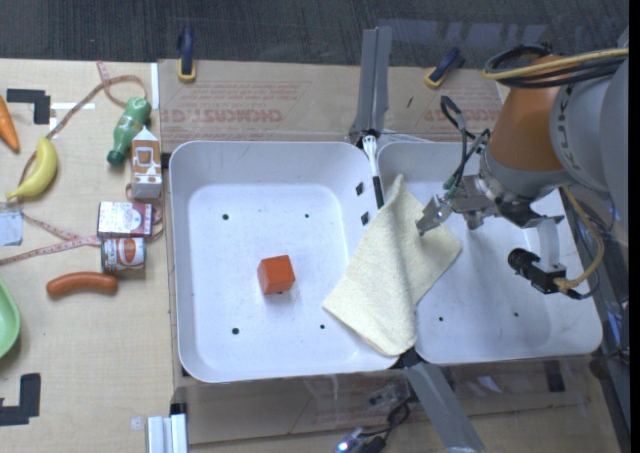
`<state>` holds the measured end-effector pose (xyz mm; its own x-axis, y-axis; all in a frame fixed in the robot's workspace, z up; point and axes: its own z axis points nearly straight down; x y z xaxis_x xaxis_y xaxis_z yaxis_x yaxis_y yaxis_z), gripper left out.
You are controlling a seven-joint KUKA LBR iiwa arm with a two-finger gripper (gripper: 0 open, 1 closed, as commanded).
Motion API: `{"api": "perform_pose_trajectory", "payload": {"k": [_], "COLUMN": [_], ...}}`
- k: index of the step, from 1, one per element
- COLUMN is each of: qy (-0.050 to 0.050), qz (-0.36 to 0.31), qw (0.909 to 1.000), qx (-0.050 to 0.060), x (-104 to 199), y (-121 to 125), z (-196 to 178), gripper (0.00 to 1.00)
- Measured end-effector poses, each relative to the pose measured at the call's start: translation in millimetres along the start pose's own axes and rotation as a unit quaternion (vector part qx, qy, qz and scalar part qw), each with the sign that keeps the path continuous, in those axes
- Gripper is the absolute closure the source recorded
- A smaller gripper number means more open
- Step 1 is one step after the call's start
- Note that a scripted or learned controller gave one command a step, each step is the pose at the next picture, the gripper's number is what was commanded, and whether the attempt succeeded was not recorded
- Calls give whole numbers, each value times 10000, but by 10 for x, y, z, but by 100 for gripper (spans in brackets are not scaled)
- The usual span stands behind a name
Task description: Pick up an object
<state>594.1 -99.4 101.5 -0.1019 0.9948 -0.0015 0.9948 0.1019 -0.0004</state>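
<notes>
A yellow towel [393,271] lies draped over the divider between the two white bins, its lower end in the left bin [200,341] and its upper right corner in the right bin [520,341]. An orange-red cube [276,274] sits near the middle of the left bin. My gripper [449,218] hangs over the right bin's left part, at the towel's upper right edge. It is open; the left fingertip [430,220] sits at the towel's edge, and nothing shows between the fingers.
On the bench left of the bins lie a banana [36,170], a green bottle [129,127], a small carton [146,166], a can [124,254], a sausage [82,285] and a measuring tape. A grey post [373,81] stands behind the divider.
</notes>
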Motion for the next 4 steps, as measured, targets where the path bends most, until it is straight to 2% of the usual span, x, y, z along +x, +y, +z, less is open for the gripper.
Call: {"api": "perform_pose_trajectory", "payload": {"k": [1,2,3,4], "qy": [8,5,3,10], "qz": [-375,-356,-357,-855], "qw": [9993,9994,9994,9963], "qx": [9,8,7,8], "x": [41,29,27,-13], "y": [-297,-296,-296,-509], "z": [103,10,9,105], "gripper": [0,100,0,0]}}
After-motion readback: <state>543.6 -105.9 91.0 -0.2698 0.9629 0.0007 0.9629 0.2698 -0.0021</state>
